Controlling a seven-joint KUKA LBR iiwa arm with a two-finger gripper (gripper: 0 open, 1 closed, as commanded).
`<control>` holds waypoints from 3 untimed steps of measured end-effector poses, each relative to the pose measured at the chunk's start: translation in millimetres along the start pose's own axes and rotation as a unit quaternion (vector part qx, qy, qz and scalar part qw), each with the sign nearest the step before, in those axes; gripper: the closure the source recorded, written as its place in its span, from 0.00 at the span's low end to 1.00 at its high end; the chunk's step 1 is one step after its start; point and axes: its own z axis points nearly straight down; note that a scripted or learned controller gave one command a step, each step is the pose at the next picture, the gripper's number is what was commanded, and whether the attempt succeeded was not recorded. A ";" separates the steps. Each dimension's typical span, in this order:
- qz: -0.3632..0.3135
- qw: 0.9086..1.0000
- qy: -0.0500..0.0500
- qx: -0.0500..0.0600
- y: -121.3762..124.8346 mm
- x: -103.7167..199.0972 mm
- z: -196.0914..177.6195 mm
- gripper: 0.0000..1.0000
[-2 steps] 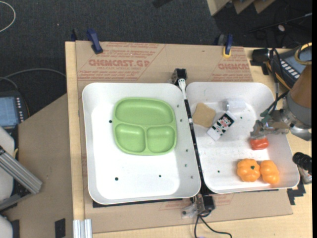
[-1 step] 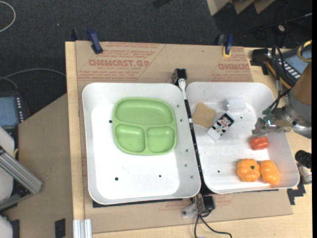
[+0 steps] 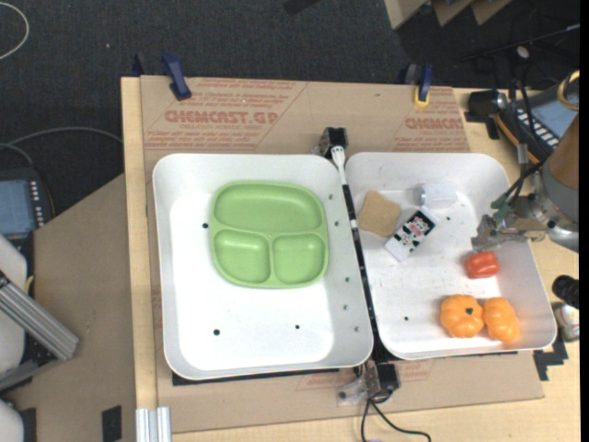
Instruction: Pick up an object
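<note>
The right bin (image 3: 433,343) holds several objects. A small red piece (image 3: 481,265) lies near its right side. Just above it, at the bin's right wall, is my gripper (image 3: 495,232), coming in from the right. Two orange pumpkin-like toys (image 3: 463,316) (image 3: 501,319) sit side by side at the bin's front right. A tan square block (image 3: 377,213) and a white packet with black and red print (image 3: 411,233) lie near the bin's left side. A pale, clear item (image 3: 438,194) rests toward the back.
The left bin (image 3: 184,339) holds a green divided plate (image 3: 270,234). A black ridge (image 3: 354,247) runs between the two bins. Blue and yellow clamps (image 3: 175,76) (image 3: 422,88) hold the cardboard base at the back. Cables and hardware crowd the right edge.
</note>
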 end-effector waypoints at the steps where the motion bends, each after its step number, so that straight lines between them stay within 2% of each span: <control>1: 0.000 1.000 -0.001 -0.002 1.0 -0.3 -10.4 1.00; 3: -0.001 1.000 -0.003 -0.005 3.0 -1.1 -30.8 1.00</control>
